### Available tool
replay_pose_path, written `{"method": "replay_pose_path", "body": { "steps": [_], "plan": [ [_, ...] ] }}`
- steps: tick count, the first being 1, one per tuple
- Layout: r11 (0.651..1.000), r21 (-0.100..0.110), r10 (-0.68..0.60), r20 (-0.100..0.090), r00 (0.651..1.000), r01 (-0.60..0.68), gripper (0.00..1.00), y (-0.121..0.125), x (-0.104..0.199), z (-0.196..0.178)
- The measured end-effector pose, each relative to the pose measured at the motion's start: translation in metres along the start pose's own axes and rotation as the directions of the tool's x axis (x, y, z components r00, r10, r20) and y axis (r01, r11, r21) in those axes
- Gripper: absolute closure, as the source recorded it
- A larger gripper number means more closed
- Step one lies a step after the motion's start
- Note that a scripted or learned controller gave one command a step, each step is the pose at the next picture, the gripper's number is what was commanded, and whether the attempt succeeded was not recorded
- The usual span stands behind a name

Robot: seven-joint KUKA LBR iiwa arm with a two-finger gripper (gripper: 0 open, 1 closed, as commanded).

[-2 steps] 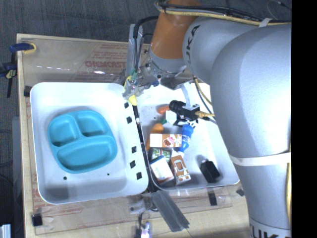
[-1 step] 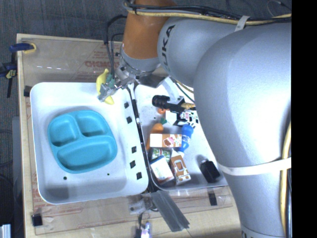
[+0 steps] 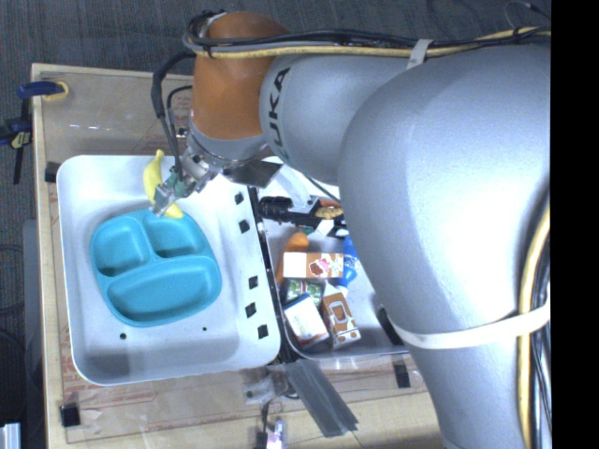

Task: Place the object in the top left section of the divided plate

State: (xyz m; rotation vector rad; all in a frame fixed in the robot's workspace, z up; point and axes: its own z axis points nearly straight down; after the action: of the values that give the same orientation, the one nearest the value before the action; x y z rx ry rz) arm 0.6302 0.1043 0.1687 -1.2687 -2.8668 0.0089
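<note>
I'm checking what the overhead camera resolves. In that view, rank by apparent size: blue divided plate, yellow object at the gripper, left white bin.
1. Left white bin
2. Blue divided plate
3. Yellow object, partly hidden by the gripper, so its full size is unsure.

This is a robotics lab or test cell, not a home. A large grey industrial arm (image 3: 421, 157) with an orange band (image 3: 229, 82) and bundled cables reaches over a plain table (image 3: 103, 101) that carries two shallow white bins (image 3: 75, 279) set side by side and fixed with brackets. A blue clamp (image 3: 28, 92) grips the table's far left edge. The floor around it is dark carpet (image 3: 94, 17). The right bin holds a jumble of small toy food packages (image 3: 318, 297), like test objects.
</note>
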Motion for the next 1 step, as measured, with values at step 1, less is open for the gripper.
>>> {"method": "replay_pose_path", "body": {
  "steps": [1],
  "plan": [
    [0.998,-0.003,-0.059,0.003,0.998,0.059,1.0,-0.0046,0.0221,-0.1386]
  ]
}}
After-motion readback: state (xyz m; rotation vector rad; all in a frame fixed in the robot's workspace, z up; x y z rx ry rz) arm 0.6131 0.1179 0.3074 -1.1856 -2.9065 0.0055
